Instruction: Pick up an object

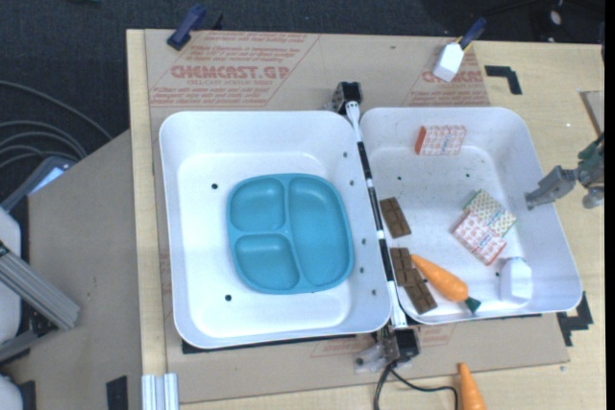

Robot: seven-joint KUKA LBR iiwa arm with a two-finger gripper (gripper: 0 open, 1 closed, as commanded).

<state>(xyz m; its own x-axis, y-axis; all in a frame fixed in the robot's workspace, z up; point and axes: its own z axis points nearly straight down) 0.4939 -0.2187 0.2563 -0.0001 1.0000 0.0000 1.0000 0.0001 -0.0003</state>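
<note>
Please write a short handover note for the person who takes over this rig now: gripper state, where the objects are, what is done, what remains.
Gripper: at the right bin's right rim, with nothing seen between its fingers; open or shut is unclear.
Right bin holds: toy carrot, two brown blocks, patterned packet, small red-and-white box, white object.
Left bin holds a blue divided plate.
Done: nothing picked yet.
Left: pick up one object.
</note>
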